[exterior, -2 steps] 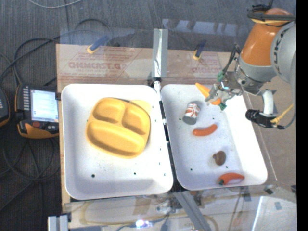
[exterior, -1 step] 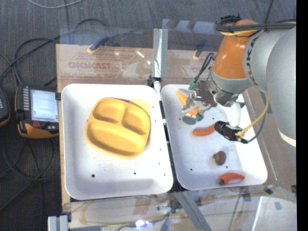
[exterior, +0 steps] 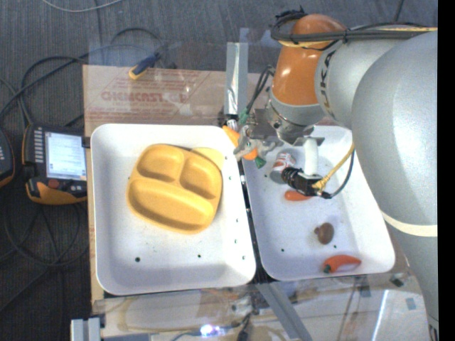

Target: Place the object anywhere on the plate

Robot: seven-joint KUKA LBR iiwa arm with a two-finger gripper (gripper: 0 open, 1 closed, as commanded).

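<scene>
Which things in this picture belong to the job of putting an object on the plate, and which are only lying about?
Belong to the job:
- yellow plate in the left bin
- hand
- brown object
- orange carrot-like object

Lying about:
- teach pendant
- cables
- cardboard sheet

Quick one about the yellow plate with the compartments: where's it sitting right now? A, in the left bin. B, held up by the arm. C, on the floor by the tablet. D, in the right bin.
A: the yellow plate lies flat in the left bin.
</scene>
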